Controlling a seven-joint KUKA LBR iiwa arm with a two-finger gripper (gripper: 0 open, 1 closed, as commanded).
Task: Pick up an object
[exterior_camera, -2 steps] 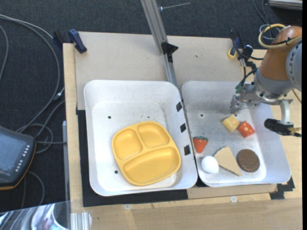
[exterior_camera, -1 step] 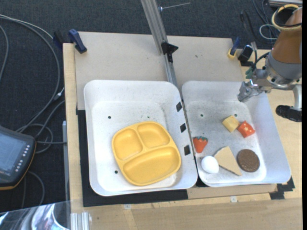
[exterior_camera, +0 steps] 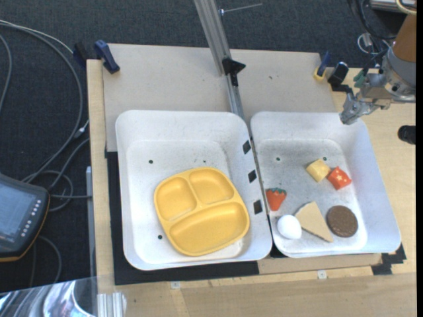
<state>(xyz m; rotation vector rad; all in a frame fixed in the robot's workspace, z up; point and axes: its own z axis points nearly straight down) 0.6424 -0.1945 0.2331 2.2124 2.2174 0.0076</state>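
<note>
Looking down at the right bin (exterior_camera: 370,177), I see six little toy foods I could pick. I see a yellow block (exterior_camera: 318,170), a red block (exterior_camera: 340,178) touching it, a strawberry (exterior_camera: 276,198) near the bin's left wall, a white egg (exterior_camera: 289,227), a tan wedge (exterior_camera: 315,220) and a brown cookie (exterior_camera: 342,221).

I think they are all light, hard plastic toys. They should not squash or break. The egg is round and smooth, so I think it could slip or roll away. The cookie and the wedge lie flat, so I think they are hard to get under. The strawberry looks best to me. It stands apart from the others, and I would pinch it across its red middle. The yellow and red blocks touch, so grabbing one may bump the other. The egg touches the wedge, and the wedge lies just beside the cookie.

My end effector (exterior_camera: 350,111) hangs over the bin's far right corner, well apart from the toys. It holds nothing, but I cannot tell how it is set.

The left bin (exterior_camera: 132,177) holds a yellow tray (exterior_camera: 201,210) with three parts. A metal pole (exterior_camera: 215,32) leans over the table (exterior_camera: 165,78), but it is not in my way. The bin wall by the strawberry could bump me.
</note>
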